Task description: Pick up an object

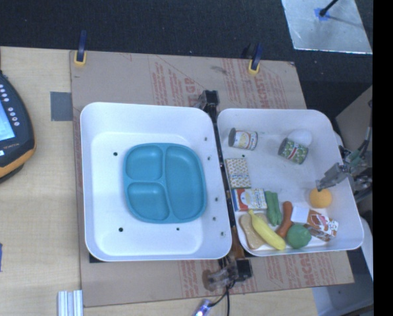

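The right white bin [314,120] holds several small items. Among them are two cans [243,139] [293,150], a checkered packet [238,172] and a small box [252,199]. There is also a green cucumber [272,207], a carrot [286,218], a banana [266,230] lying on a bread slice [247,234], a green round fruit [299,236], a carton [322,226] and an orange [320,198]. My gripper [336,174] reaches in over the bin's right rim, just above and right of the orange. Nothing shows in its grasp.
The left white bin [97,176] holds a blue compartment plate [164,182]. A pendant with a screen [2,130] lies on the bench at the far left. Clamps [80,54] [254,61] pin the cardboard sheet at the back.
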Controlling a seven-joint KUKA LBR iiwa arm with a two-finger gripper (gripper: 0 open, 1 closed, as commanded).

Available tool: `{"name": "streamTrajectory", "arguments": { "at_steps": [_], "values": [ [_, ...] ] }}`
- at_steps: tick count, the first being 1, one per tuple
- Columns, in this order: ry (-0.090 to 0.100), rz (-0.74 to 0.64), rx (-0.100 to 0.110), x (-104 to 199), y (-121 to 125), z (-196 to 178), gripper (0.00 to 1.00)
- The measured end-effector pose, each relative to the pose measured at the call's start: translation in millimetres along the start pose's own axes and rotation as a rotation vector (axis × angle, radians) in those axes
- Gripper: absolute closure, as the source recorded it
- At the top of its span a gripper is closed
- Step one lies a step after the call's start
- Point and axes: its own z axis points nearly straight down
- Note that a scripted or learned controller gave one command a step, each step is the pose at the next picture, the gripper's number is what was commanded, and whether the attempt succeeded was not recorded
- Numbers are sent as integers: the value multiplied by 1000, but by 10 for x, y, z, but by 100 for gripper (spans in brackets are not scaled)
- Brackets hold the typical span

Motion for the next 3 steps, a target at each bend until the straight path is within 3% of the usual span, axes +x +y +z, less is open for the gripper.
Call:
{"name": "streamTrajectory", "arguments": {
  "at_steps": [1,2,3],
  "values": [
    [0,-2,3,-59,345,1283,0],
    [-2,-4,3,-71,352,1171,100],
    [-1,-3,-1,577,652,611,100]
  ]
}}
